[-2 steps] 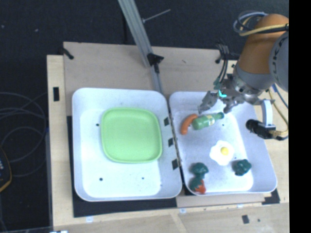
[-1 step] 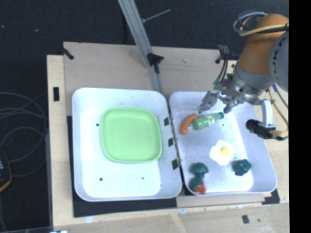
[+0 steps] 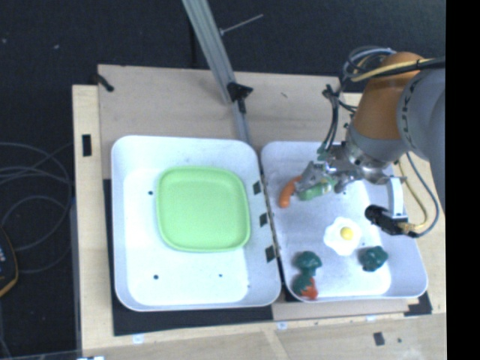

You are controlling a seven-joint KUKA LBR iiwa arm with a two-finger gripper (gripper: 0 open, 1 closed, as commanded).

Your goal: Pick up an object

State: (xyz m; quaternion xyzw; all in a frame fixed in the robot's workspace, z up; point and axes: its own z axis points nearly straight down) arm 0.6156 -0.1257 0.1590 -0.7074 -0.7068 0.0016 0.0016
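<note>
So the bench is a pale wooden top on a dark floor, with two shallow white bins side by side: the left bin has a green plate sitting in it, and the right bin has all the small stuff. The gripper is down over the upper part of the right bin, hanging off the grey arm with the orange band. Right under it there's a small green piece, and it looks like it's touching or sitting at the tips, but honestly I can't tell whether it's actually between them, or whether the gripper is spread or pinched at all, it's just too cluttered there. Just beside the gripper on the side toward the left bin is an orange carrot-like piece, long axis running roughly toward the front edge of the bin with a slight tilt. Toward the front edge from the gripper, and a bit back toward the arm's side, sits a fried egg toy, then a dark green lump past it. Further forward are a broccoli-looking piece and a red bit near the rim. My guess is the green piece is the target, since it's basically straight below, so the move is mostly a close and lift.
</note>
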